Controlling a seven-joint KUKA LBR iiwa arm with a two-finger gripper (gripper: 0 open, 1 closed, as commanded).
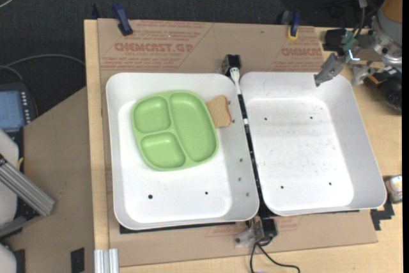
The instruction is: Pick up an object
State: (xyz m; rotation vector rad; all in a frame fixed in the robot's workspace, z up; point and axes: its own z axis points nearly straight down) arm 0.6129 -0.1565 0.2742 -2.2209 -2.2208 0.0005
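The left bin (128,156) is carrying both candidate objects: a green divided plate (174,130) is lying flat, its three compartments facing up, in the bin's upper middle, and a tan slab, which looks like a slice of toast (220,111), is resting just beside the plate's upper right rim, touching or nearly touching it, close to the wall that divides the bins. The right bin (313,156) is showing only its speckled white floor. The claw (328,71) is hanging over the far right corner of the right bin, well apart from both objects; it is appearing as a small grey shape against the bin rim, and whether it is released or clenched cannot be told from this view. Nothing is visibly sitting in it. The arm's wrist (383,35) is entering from the right edge, above the table (192,41). In my judgement the pick is not yet under way, and the claw is standing off at a waiting or approach position. The toast is sitting against the plate's rim, which is likely leaving little room for a finger on that side; the plate, being broad and shallow, is probably offering only its thin rim for a grip. Either choice is calling for a long travel leftward across the dividing wall.
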